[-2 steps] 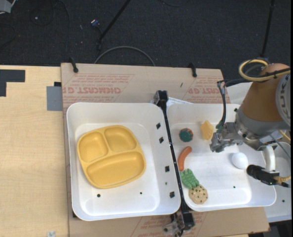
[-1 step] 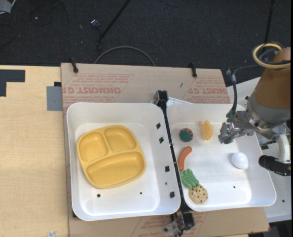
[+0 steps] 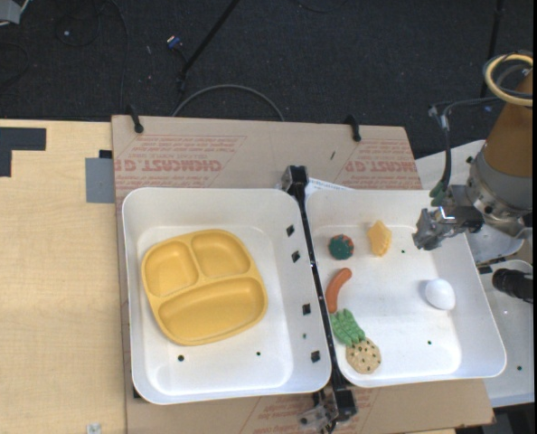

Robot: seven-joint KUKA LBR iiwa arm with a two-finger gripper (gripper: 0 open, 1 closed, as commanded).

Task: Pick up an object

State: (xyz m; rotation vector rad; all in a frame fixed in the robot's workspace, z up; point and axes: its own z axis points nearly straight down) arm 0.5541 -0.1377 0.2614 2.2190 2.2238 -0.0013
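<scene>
Smooth white egg (image 3: 438, 294), round speckled cookie (image 3: 364, 355), glossy three-compartment yellow tray (image 3: 203, 285)

Arm (image 3: 511, 143) cut off at right edge, tool (image 3: 428, 231) fingers too small to tell

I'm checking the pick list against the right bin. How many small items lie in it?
6: a yellow wedge, a dark round piece, an orange sausage, a white egg, a green leafy piece, a cookie.

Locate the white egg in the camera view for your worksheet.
The white egg lies in the right bin, near its right wall, below the gripper and apart from the cookie.
</scene>
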